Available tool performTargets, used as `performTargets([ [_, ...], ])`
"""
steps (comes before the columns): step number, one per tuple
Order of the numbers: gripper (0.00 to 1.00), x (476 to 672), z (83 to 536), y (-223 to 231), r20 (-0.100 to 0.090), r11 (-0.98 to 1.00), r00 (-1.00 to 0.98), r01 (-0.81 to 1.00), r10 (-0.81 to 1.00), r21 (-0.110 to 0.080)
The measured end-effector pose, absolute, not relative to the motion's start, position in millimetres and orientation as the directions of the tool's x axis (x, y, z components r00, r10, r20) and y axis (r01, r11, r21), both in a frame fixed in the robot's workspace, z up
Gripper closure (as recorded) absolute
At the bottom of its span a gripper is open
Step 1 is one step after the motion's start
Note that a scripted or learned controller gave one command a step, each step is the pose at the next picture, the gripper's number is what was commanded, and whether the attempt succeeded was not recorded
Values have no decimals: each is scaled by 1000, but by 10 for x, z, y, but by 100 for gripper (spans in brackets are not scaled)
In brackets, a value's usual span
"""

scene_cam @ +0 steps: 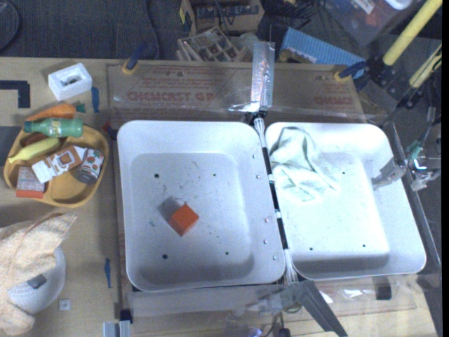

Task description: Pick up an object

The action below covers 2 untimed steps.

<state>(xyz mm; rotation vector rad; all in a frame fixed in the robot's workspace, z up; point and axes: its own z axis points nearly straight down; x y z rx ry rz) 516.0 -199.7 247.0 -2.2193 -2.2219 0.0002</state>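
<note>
Left bin [140, 146]: one orange block [185, 219], lying left of centre on the floor. Right bin [379, 251]: one crumpled white cloth [300, 168], upper left corner. Claw: state cannot be told.

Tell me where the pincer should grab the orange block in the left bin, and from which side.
Take the orange block by two opposite flat side faces, coming straight down from above. It lies alone on the flat floor of the left bin, well away from the walls, so there is room around it. It sits turned diagonally to the bin edges, so the pincer would likely need rotating to match its faces.
</note>
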Motion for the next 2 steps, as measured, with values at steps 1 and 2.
performTargets([
  [1,0,6045,1730,-1667,-1,-67,67,998,998,2],
  [2,0,6011,903,-998,-2,11,-11,1000,1000,11],
])
